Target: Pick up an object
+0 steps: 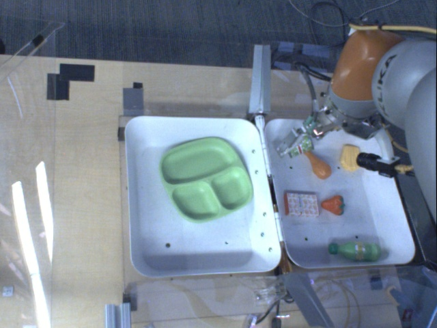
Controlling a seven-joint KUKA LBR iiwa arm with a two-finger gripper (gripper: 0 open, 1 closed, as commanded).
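Where the hand point(300, 142) hangs, grip state impossible to tell: an orange, pear-shaped object point(317, 165), narrow neck toward it.

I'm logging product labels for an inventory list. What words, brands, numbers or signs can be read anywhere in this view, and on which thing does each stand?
No text is legible.
Small flat packet with a red-and-white pattern in the right white bin: print too small and blurred to read.
Green plastic bottle lying on its side: pale label, unreadable.
Green divided plastic tray in the left white bin: no marking seen.
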